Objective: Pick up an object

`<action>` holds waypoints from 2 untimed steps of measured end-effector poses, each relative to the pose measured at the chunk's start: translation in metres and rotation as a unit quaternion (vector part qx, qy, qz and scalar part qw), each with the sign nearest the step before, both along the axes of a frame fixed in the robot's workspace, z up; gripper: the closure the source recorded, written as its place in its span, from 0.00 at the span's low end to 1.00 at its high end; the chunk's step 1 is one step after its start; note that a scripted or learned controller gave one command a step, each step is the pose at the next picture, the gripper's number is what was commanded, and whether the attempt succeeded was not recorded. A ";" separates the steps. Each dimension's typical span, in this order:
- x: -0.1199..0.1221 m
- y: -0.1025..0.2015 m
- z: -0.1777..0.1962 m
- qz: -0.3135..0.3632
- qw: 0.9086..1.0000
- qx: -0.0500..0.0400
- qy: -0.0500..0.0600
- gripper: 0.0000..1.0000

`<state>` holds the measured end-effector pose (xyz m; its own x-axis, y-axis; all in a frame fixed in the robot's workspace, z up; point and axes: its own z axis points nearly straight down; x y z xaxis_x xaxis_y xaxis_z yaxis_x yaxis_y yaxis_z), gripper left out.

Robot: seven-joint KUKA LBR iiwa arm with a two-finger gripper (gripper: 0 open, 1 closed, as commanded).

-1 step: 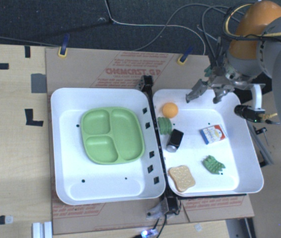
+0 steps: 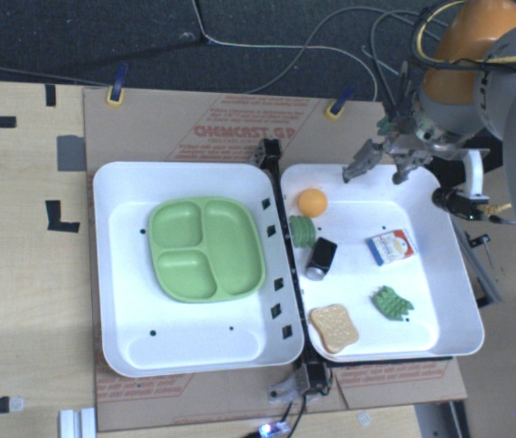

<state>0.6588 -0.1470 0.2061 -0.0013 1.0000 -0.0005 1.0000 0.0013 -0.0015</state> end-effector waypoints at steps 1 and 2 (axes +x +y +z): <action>-0.003 0.000 -0.043 0.000 1.000 0.000 0.001 0.00; -0.007 0.010 -0.101 0.000 1.000 0.000 0.002 0.00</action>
